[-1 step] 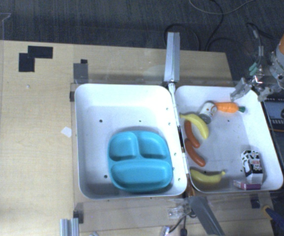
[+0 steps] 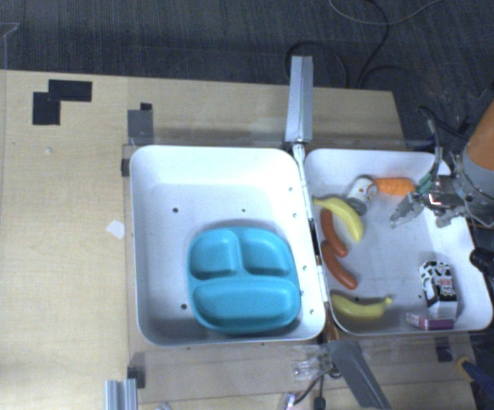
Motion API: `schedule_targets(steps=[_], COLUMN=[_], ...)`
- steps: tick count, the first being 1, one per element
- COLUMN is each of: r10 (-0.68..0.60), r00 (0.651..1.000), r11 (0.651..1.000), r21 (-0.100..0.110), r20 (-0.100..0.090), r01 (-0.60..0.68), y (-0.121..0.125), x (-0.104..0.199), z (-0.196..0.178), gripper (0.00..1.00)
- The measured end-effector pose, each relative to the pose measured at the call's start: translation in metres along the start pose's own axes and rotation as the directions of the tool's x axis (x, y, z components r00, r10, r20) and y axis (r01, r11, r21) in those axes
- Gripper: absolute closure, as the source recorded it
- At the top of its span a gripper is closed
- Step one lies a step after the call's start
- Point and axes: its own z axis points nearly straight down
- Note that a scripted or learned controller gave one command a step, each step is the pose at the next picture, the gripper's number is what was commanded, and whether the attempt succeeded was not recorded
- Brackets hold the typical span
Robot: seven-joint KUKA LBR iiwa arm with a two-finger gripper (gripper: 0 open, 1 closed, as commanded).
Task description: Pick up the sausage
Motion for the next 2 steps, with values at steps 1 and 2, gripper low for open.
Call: schedule_targets(steps=[1,2], r10=[0.045,-0.075], r00=[0.999,0.997], r11=[0.999,0.997], r21=[-0.009,-0.011], r20=[0.002,0.003], r01=[-0.045,0.075], y=[-0.069,-0.035], x=[-0.022,0.008], z=[0.083,0.083], gripper=[0.0,0.0])
